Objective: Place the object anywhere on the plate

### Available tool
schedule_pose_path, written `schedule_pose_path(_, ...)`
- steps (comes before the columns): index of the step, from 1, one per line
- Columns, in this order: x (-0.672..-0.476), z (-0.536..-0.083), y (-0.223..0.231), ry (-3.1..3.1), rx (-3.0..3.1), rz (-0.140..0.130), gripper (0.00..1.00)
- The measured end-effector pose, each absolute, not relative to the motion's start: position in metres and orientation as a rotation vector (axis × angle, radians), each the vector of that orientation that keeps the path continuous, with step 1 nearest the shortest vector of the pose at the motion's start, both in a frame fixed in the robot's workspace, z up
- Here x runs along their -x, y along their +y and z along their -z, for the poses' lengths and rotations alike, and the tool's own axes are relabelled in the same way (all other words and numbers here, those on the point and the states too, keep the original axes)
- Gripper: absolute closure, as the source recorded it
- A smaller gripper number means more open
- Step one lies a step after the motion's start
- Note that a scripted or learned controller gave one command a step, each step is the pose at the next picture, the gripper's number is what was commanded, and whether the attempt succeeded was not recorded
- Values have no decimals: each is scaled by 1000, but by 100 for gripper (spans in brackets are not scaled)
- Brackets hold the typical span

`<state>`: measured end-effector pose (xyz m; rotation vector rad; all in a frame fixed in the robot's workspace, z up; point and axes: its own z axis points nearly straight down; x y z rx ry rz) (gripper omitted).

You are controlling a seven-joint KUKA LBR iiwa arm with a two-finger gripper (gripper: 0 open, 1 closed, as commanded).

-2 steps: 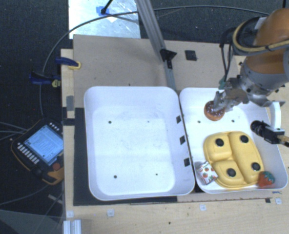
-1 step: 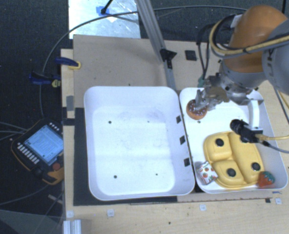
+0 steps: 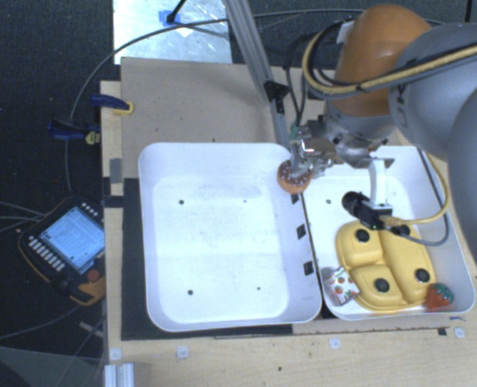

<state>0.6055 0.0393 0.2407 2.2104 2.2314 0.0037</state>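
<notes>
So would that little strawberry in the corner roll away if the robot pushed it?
The strawberry looks small and rounded, so it would probably slide or wobble easily. It sits in the right bin's corner beside the yellow tray, which would likely stop it quickly.

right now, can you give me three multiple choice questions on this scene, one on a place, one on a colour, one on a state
1. Where does the yellow plate lie?
A. in the right bin
B. in the left bin
C. on the bench outside the bins

2. What colour is the small round object under the claw?
A. blue
B. orange-brown
C. green

3. Where is that round object just now?
A. flat on the plate
B. at the divide between the two bins, off the plate
C. beside the tablet

Answers:
1 A, the plate sits low in the right bin.
2 B, it reads orange-brown against the white rim.
3 B, it sits at the bins' shared edge, apart from the plate.
</notes>
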Motion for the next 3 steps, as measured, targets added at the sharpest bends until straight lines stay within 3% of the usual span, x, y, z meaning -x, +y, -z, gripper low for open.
schedule_pose_path(1,-600,-232,91,2231,-2211,-3,100)
schedule_pose_path(2,-611,-237,138,2231,-2211,-6,100)
schedule_pose_path(3,-610,-236,136,2227,-2215,-2,0)
